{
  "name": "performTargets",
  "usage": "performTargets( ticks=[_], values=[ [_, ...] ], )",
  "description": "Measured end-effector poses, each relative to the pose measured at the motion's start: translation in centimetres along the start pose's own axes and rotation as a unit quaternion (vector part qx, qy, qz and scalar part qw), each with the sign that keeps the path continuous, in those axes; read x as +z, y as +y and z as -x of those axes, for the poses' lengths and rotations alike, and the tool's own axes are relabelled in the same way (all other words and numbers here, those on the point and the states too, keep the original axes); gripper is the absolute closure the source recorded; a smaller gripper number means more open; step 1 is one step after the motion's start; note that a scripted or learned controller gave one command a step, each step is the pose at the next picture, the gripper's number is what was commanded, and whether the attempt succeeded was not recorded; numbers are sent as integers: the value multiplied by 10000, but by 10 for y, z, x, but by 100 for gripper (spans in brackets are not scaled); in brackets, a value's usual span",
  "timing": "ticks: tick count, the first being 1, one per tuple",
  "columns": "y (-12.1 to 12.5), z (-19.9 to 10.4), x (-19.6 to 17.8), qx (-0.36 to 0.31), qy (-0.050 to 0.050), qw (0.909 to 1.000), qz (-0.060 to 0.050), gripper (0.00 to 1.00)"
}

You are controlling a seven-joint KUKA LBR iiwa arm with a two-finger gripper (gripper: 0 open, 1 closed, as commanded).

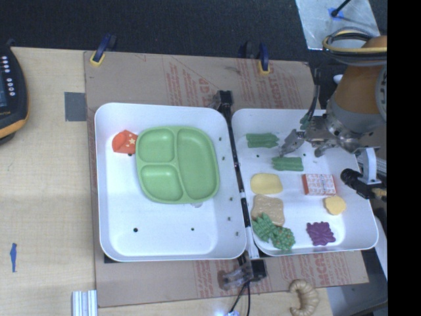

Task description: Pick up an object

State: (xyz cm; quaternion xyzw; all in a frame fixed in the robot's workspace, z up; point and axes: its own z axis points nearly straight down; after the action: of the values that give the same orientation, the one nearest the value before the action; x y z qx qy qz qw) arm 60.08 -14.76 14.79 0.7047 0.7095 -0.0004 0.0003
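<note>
I see the bench (52,176) carrying two white bins side by side. The left bin (118,229) holds a green tray (177,164) with three compartments and a small red piece (123,142) tucked against the tray's upper left corner. The right bin (358,236) holds the loose pieces. The arm (358,91) comes in from the right, its wrist hanging over that bin's upper right part.

The gripper (291,145) points left and down, with its tips just above the lower of two green strips (287,164); the upper strip (262,139) lies just beside them. Whether the tips touch the lower strip I cannot tell. The jaws look spread apart, and nothing sits between them.

Smaller things lower in the bin: a tan slab (268,208), a yellow oval (266,183), a green cluster (273,232), a red-white packet (319,184), a purple bunch (320,232) and a small yellow bit (335,205).

My guess is the lower strip is the target, and it is still lying on the bin floor. My worries: it is flat and thin, so the fingers may close over its top and come up empty. The two strips lie near each other, so a slanted descent could nudge one away. If I close too early, the tips may only scrape the strip sideways.
</note>
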Motion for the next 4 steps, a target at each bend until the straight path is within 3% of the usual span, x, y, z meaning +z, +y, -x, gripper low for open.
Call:
performTargets(
  ticks=[1, 2, 3, 4],
  values=[
    [5, -6, 52, -5, 9, 10000, -42, 0],
    [27, -24, 56, -9, -2, 10000, -3, 0],
    [-14, -29, 57, 17, 6, 10000, -41, 0],
    [32, -49, 55, -1, 4, 10000, 7, 0]
  ],
)
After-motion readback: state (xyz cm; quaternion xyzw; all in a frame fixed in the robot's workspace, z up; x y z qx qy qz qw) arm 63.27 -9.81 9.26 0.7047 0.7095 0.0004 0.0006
